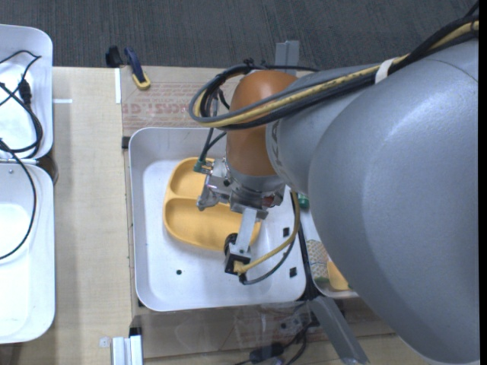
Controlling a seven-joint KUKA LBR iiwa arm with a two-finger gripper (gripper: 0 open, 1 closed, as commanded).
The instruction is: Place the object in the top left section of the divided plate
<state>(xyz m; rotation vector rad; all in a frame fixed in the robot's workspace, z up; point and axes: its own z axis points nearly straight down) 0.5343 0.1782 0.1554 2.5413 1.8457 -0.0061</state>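
The pincer (240, 200) hangs straight down under the orange band (255, 124) of the arm (396, 173), and its wrist hides its tip, so I cannot tell whether it is released, clenched or grasping anything. It sits right over the plate (186, 211), a yellow divided dish whose right part lies beneath it. Left of the pincer two sections of the plate show, parted by a ridge, one further up the view than the other, both with plain yellow floors. Which thing the task's object is cannot be made out from here. The plate lies on the floor of the bin (152, 280), a shallow white tray, towards its upper middle. Below and left of the pincer a small dark speck (179, 272) rests on the bin floor, well apart from the plate. Right of the pincer and lower, at the bin's right rim, a yellow thing (336, 278) with a green edge peeps out from under the arm, too hidden to name. Far to the left lies the second bin (30, 310), with black cables (23, 120) draped across its upper half. Above and left of the pincer, past the bin, a blue clamp (134, 67) grips the edge of the bench (87, 204).
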